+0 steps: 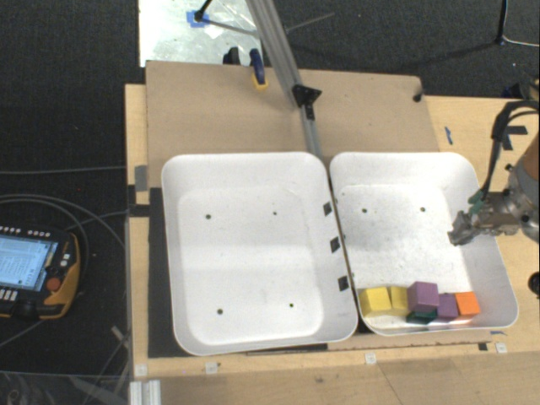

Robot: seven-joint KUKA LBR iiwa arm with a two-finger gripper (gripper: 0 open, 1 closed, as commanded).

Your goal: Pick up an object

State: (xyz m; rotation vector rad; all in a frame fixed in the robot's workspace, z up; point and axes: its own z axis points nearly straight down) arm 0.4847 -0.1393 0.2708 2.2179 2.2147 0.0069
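Note:
Several small blocks lie in a row along the front wall of the right bin (405, 167): a yellow block (376, 300), a purple block (423, 294), a dark green block (421, 315), a smaller purple block (447, 306) and an orange block (467, 304). My gripper (463, 229) hangs over the right side of the same bin, up and to the right of the blocks and well apart from them. Nothing shows between its fingers.
The left bin (181, 175) sits beside the right one, joined by black clips. A grey pole (278, 49) slants in from the top toward the bins' shared back corner. A teach pendant (34, 264) lies on the floor to the left.

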